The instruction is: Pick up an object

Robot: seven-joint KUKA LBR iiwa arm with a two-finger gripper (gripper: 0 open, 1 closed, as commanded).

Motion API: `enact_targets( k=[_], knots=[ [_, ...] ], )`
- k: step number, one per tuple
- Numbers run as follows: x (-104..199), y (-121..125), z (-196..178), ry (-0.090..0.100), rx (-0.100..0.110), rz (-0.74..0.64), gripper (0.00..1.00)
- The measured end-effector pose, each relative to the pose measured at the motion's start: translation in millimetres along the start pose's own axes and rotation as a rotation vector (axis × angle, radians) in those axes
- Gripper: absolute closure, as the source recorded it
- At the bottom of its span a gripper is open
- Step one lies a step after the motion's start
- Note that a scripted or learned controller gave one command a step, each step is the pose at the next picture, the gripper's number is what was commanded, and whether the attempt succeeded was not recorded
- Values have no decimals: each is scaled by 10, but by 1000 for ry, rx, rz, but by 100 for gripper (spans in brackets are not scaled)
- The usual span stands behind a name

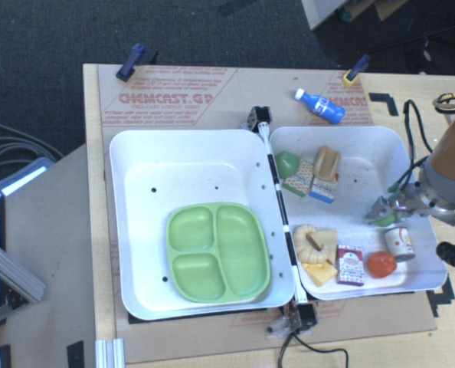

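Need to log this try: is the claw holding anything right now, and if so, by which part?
Cannot be told. The claw is low in the right bin, just above the small can, but its tips blur together and nothing shows clearly between them.

Just below the metallic grey end effector [386,208] sit a white can [398,243] with dark print and a red tomato [381,264]. Beside them lies a red carton [350,265]. The far white bin [135,205] carries a pale green divided plate [217,251].
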State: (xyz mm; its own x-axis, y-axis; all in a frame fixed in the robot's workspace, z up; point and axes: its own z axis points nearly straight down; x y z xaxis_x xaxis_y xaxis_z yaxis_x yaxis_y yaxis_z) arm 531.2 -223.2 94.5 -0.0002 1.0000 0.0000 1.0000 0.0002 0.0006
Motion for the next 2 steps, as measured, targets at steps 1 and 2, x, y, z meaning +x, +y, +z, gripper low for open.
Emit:
enact_targets(
  k=[1, 2],
  knots=[
    [687, -13, 97, 1, 1, -1, 100],
    [1413, 632, -907, 0, -2, -1, 100]
  ],
)
